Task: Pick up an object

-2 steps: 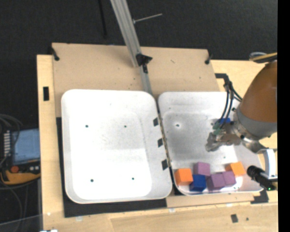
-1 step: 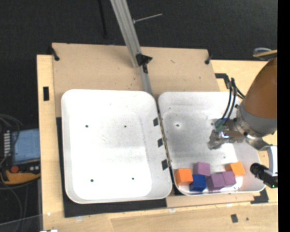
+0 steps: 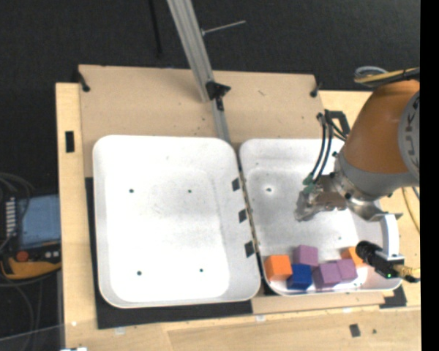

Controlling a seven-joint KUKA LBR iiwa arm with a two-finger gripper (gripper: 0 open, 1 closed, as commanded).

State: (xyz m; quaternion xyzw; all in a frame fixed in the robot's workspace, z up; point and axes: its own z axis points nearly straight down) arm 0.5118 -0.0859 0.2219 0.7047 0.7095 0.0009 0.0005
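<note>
The claw (image 3: 307,205) hangs over the bare middle of the right bin (image 3: 278,167); whether it is open or closed I cannot tell. Orange block (image 3: 279,265), blue block (image 3: 301,276) and purple blocks (image 3: 329,270) cluster along the bin's near edge.

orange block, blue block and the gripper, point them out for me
orange block (image 3: 279,265), camera view, on its top face
blue block (image 3: 301,276), camera view, on its top face
gripper (image 3: 305,208), camera view, at its tip above the right bin's floor
</note>
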